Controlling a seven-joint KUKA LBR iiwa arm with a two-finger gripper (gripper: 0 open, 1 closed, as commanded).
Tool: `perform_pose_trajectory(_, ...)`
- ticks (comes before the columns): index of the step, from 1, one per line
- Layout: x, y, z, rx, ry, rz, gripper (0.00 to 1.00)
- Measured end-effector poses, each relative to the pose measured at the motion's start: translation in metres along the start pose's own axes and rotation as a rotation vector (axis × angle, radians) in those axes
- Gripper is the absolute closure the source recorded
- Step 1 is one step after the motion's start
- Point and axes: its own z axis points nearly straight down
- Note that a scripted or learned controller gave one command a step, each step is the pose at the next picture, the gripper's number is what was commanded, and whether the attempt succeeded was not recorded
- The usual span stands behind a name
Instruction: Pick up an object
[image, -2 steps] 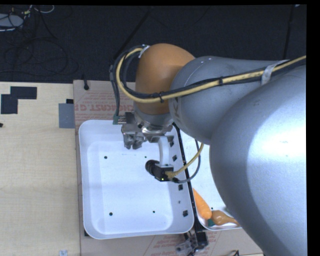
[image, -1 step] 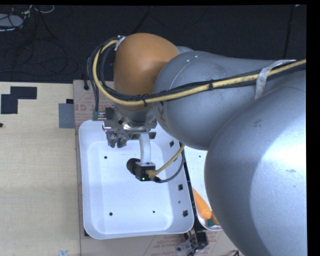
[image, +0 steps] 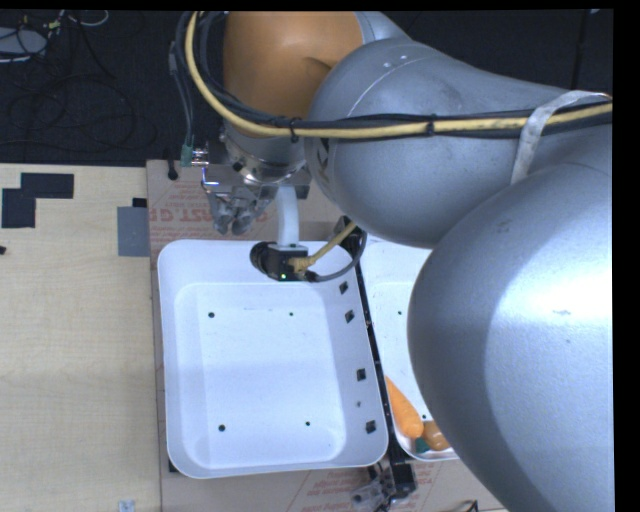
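Grey metal takes up the view's right side, where the arm (image: 480, 150) reaches in with its orange band showing near the top edge. The gripper (image: 235, 218) hangs low over the far rim of the left-hand bin (image: 170, 330), above a strip of cardboard (image: 180, 215) printed with red lettering. From this slant I cannot tell how far it is open, nor whether it has hold of anything. The left-hand bin is shallow and white, and its floor shows a few small dark dots. The right-hand bin (image: 385, 290) sits touching it along one long side, mostly hidden under the arm. In its near corner lies an orange object (image: 402, 405) (long and tapered, rather like a carrot), close against the wall the two bins share. Just beside it, nearer the rim, lies a smaller piece (image: 434, 438), orange with a touch of teal, its shape too hidden to tell. Both lie well apart from the gripper, at the opposite end of the bins. The pale wooden bench (image: 70, 350) stretches away to the left, bearing black patches (image: 45, 190) and a grey patch (image: 131, 230) near its far edge.
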Motion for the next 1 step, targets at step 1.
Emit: perform_pose_trajectory(1, -0.0001, -0.0029, 0.0131, 0.01, -0.003, -0.002, 1.0)
